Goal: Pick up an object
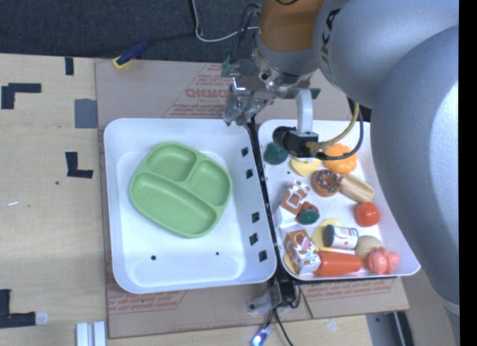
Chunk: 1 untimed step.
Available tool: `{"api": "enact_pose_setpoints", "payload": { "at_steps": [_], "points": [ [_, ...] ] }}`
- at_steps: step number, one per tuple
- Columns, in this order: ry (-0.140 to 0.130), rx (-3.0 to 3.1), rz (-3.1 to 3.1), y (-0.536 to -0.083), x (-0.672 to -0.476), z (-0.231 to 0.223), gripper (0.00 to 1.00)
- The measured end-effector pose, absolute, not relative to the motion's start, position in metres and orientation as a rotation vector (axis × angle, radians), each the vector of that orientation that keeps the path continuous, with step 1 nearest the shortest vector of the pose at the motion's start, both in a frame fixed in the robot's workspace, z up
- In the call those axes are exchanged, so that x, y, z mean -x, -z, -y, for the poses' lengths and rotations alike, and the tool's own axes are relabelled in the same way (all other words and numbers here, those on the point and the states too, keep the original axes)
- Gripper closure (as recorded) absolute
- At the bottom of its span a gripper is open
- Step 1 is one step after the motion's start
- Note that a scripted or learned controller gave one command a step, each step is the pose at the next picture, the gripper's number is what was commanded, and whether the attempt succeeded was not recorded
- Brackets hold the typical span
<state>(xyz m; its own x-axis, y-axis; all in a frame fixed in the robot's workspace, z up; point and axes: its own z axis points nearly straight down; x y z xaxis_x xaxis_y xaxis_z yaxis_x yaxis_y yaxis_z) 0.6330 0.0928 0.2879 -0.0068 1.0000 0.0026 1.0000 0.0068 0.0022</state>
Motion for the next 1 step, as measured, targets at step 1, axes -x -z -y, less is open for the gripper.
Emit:
{"api": "enact_pose_setpoints", "payload": {
  "at_steps": [1],
  "points": [
    [-0.007, 2.212, 2.225, -0.2409, -0.6064, -0.1447, 1.00]
  ]
}}
